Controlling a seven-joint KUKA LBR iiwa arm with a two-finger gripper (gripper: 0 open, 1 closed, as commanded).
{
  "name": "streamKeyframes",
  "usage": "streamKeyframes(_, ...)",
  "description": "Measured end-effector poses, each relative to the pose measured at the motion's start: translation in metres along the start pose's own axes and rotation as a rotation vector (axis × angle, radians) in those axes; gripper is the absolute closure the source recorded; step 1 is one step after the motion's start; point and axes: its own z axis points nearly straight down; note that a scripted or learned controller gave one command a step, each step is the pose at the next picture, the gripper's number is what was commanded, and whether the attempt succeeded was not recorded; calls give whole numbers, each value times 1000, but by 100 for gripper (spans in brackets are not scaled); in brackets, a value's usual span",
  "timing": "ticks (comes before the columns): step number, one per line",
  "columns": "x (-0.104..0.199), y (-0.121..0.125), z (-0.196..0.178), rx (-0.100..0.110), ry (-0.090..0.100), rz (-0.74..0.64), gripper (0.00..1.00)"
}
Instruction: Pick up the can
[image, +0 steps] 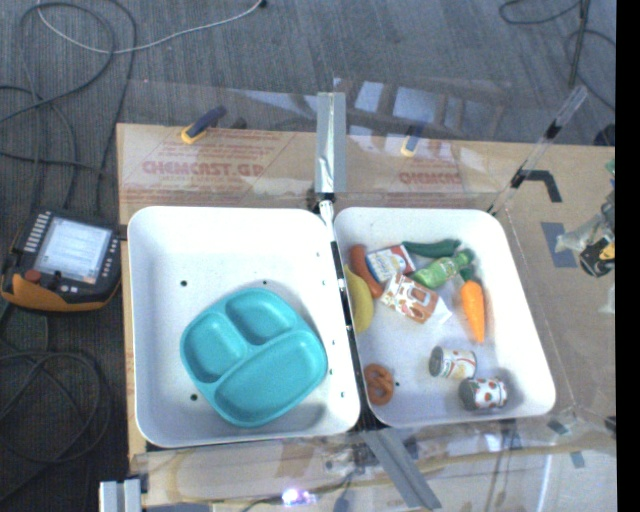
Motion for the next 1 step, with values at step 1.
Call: streamKeyframes(1,32,-49,97,3,1,162,0)
